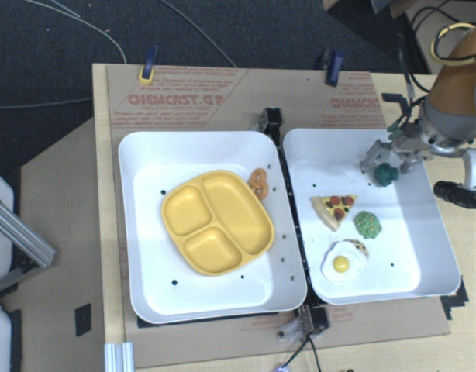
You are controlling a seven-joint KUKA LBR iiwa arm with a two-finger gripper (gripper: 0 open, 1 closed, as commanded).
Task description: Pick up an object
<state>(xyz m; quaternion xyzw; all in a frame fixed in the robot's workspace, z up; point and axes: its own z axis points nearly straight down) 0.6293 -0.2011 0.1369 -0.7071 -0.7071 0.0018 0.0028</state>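
My gripper (389,163) is low in the right bin (424,231), near its far right corner. It is open, with its grey fingers (373,161) spread apart. A dark green round toy (386,175) lies on the bin floor just in front of and between the fingertips; it is not gripped. Further forward in the same bin lie a pizza slice (334,208), a light green knobbly piece (367,224) and a fried egg (343,262).
The left bin (145,208) holds a yellow divided plate (216,221) with a small pretzel (258,183) at its far right edge. A black clamp (270,119) sits between the bins at the back. The arm's orange band (455,91) rises at the right.
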